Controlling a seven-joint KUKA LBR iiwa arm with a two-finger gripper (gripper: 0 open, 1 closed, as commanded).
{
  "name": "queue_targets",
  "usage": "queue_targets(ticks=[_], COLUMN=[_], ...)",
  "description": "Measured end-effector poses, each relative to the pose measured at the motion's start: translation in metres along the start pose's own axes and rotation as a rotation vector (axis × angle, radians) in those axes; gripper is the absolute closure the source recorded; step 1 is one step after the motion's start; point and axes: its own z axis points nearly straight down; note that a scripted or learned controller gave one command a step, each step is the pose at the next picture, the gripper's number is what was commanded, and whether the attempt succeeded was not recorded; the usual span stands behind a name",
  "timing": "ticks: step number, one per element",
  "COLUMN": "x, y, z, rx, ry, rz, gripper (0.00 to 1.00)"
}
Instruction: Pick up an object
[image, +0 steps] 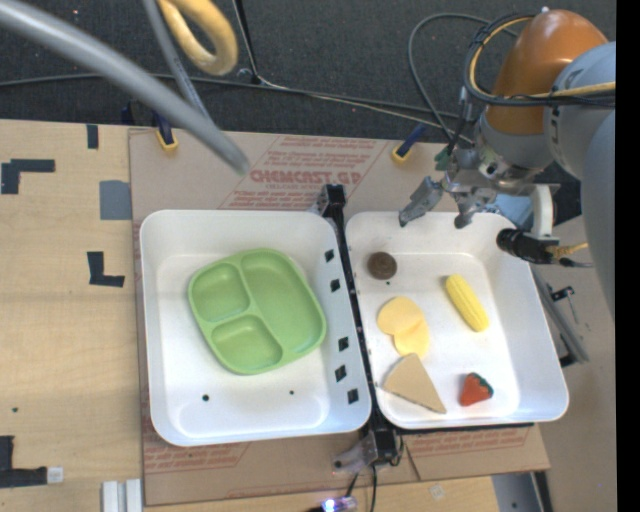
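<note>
My gripper (440, 208) hangs above the far rim of the right bin (520, 400), its two fingers spread open with nothing between them. In that bin lie a small brown round piece (381, 265), a yellow corn cob (466, 302), two overlapping yellow discs (404, 324), a tan wedge (415, 384) and a red strawberry (476, 389). The brown piece is the nearest to the gripper, a little below and left of it.
The left bin (165, 330) holds a green divided plate (257, 310). A black divider (340, 300) runs between the bins. Cables and a grey hose cross the bench behind the bins. The arm's orange band (535, 60) is at upper right.
</note>
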Motion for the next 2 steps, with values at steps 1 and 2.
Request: queue_targets(ticks=[1, 2], x=[0.0, 0.001], y=[0.002, -0.006], z=[-0.009, 0.039], rx=[-0.014, -0.01], ry=[-0.002, -0.002], rz=[-0.003, -0.003], gripper=[0.0, 0.0])
